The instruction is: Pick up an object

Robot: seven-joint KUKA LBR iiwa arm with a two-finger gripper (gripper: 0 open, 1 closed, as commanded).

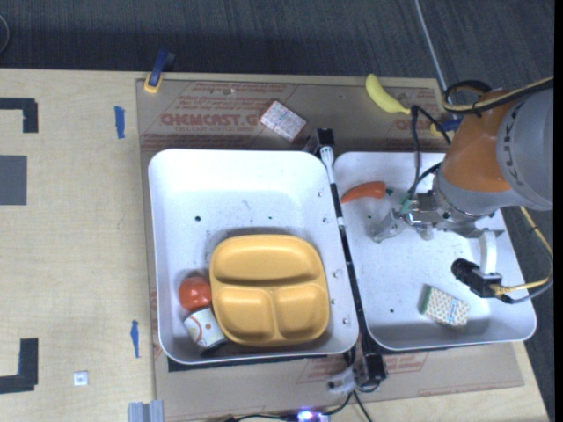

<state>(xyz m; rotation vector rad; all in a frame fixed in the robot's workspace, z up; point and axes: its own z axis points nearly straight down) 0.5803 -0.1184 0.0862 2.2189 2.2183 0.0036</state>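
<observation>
Overhead slanted view of two shallow white plastic bins set side by side on a brown board. Landmark for all positions: the black divider strip (pixel 339 227) between the left bin (pixel 167 183) and the right bin (pixel 519 328).

Just right of the strip, near its far end: a small orange carrot-shaped toy (pixel 363 191), lying flat on the right bin's floor. Further right of the strip, at about mid-length: the grey two-finger gripper (pixel 384 229) of the orange-banded arm (pixel 479 152), low over the bin floor, just nearer the camera than the toy and apart from it. Finger opening too small and blurred to judge; nothing seen between the tips. Well right of the strip, toward its near end: a small flat green-and-white patterned packet (pixel 446 306).

Left of the strip, close beside it: a large yellow compartmented plastic tray (pixel 267 286), turned upside down, with a small orange ball (pixel 194 291) and a white-and-orange cup (pixel 203 326) at its far side from the strip.

Likely target, judged by nearness: the carrot-shaped toy. Probably light, possibly smooth and slippery; rigid or soft not discernible. Tapered form, so best taken across the thicker middle, fingers closing across the short axis, not at the thin tip. Risk: rolling or skidding on the smooth bin floor under an off-centre pinch.
</observation>
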